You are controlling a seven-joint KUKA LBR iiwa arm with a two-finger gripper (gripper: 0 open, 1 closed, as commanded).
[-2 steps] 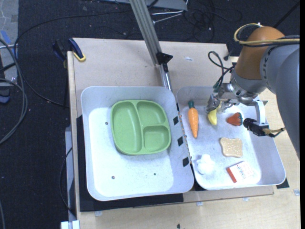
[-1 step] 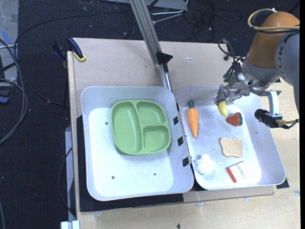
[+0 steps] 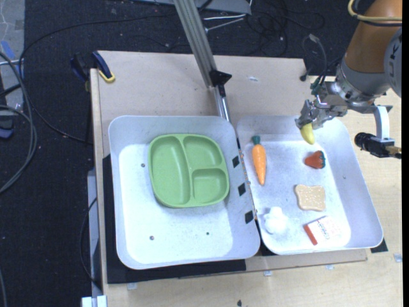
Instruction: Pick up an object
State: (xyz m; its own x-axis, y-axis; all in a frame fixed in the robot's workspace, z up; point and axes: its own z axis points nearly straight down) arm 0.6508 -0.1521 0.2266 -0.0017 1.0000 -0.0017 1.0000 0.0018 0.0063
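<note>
Carrying out the lifting step, with gripper [image 3: 311, 121] fingers seemingly clamped on a yellow banana [image 3: 308, 133] above the far edge of the right bin [image 3: 358, 190]; next, raising it clear without loosening.

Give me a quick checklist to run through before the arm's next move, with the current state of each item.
1. Yellow object at the gripper: ok, it hangs there above the right bin.
2. Firmly pinched between the fingers: cannot tell.
3. Carrot, red item and toast lying apart from the gripper: ok.
4. Green divided plate lying flat in the left bin: ok.
5. Plate compartments free: ok.
</note>
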